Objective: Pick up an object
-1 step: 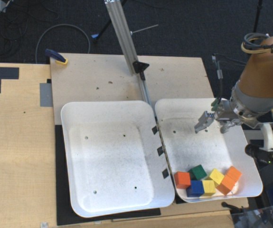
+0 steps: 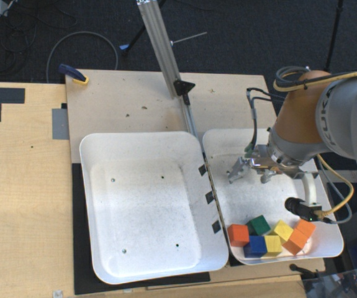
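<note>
Right bin [image 2: 228, 148] holds blocks [image 2: 271, 234] clustered at its 5 o'clock corner; the jaws [image 2: 251, 172] hover spread wide, holding nothing, above them at 12.

In front of you the pale wooden tabletop [image 2: 135, 98] carries two shallow white plastic bins: the larger left bin [image 2: 91, 160] and the smaller right bin [image 2: 225, 143], side by side with their rims just about touching. A slanted silver aluminium rail [image 2: 159, 42] rises from behind the seam between them, with a black bracket [image 2: 183, 87] partway down. At the tabletop's far left corner you can see a small blue and yellow clamp [image 2: 72, 73]. A grey cable loop [image 2: 82, 48] lies on the dark floor [image 2: 240, 23] beyond.
</note>
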You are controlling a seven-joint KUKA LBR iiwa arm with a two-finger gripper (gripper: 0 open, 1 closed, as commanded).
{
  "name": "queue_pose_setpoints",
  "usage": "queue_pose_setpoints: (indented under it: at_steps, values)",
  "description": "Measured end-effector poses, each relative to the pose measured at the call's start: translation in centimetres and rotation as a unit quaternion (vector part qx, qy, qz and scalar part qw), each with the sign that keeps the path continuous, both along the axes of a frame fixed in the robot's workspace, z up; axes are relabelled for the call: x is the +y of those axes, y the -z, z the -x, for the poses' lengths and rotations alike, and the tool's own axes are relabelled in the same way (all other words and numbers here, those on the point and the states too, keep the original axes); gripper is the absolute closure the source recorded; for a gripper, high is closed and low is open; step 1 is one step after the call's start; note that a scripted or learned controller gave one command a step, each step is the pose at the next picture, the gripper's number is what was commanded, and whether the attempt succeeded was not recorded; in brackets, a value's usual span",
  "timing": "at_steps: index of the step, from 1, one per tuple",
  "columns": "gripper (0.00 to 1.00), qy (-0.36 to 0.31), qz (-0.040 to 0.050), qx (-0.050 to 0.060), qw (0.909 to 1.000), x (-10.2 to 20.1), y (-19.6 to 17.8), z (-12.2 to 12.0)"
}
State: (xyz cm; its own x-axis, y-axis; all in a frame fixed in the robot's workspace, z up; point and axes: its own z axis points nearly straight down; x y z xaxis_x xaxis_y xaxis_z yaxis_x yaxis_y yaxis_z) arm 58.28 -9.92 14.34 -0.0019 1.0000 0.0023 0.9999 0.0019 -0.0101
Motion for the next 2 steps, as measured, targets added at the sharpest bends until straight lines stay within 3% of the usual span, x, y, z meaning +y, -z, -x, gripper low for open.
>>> queue_pose_setpoints:
  at_steps: [1,2]
  values:
    - [0.0,0.003,0.0036,-0.007,1.0,-9.9,-5.21,-3.03]
    - [1.0,0.0,0.0013,-0.004,1.0,-9.49,-5.93,-2.95]
